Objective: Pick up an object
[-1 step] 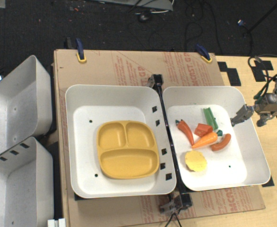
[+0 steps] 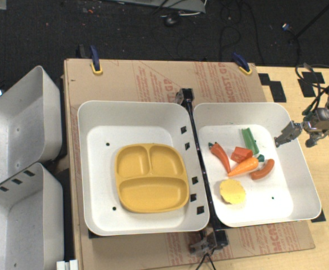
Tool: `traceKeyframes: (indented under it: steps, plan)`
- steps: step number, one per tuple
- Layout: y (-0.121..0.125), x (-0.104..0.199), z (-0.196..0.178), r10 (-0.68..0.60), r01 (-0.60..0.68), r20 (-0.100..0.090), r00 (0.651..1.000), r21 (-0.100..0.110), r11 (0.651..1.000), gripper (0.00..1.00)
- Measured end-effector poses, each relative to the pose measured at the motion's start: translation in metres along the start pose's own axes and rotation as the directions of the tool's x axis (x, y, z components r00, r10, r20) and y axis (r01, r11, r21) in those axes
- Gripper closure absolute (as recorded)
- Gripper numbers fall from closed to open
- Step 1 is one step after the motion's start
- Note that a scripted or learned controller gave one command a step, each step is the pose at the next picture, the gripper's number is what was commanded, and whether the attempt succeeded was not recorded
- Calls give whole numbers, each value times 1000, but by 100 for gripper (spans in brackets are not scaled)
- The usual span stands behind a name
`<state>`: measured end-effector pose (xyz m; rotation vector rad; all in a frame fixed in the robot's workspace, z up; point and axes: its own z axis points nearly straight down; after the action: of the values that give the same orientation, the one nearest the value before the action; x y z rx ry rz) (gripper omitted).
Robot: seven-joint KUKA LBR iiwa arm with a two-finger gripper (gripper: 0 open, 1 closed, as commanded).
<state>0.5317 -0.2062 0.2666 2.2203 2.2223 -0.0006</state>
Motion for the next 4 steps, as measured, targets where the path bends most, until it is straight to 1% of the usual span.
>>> traceKeyframes:
  steps: [1,2,3,4]
  plan:
    - [4,-3,45,2,-2,-1,1000,4,1000,0]
    - [6,2,108,2,-2,-3,1000,6,1000,0]
    - [9,-8,159,2,-2,-5,1000,3,1000,0]
    - [11,-8,146,0,0,1,1000,-8,1000,100]
